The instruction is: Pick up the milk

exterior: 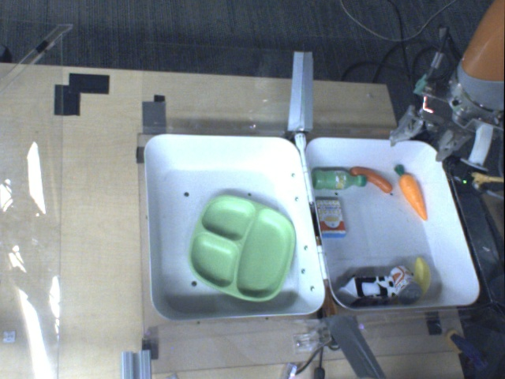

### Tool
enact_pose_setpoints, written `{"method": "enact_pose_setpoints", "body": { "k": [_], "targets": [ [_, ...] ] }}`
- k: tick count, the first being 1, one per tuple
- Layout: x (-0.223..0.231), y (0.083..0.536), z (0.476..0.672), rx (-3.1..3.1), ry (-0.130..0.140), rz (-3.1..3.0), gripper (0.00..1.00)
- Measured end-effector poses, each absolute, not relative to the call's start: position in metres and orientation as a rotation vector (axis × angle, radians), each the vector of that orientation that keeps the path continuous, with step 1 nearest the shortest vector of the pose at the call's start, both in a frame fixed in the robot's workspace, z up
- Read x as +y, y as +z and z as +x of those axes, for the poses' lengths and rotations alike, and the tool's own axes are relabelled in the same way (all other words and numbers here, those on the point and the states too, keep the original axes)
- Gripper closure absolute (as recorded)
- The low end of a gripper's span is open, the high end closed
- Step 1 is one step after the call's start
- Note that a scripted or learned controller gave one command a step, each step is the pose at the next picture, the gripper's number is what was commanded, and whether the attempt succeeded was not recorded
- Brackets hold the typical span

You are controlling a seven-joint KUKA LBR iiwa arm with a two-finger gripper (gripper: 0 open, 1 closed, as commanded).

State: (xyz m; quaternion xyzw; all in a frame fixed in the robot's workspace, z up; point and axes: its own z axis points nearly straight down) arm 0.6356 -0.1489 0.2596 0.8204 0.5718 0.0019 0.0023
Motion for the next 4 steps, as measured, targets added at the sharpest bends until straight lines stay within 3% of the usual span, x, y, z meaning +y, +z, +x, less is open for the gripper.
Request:
{"method": "enact_pose_setpoints", "body": {
  "k": [1,2,3,4],
  "targets": [
    [-0.158,0.168,0.563,1.81,0.004,2.565,0.0],
    [-0.087,0.089,0.613,1.99,0.008,2.425,0.0],
    [-0.137,0.089,0.53,1.963,0.011,2.441,0.0],
    [-0.095,0.089,0.599,2.569,0.013,1.788,0.0]
  ]
}}
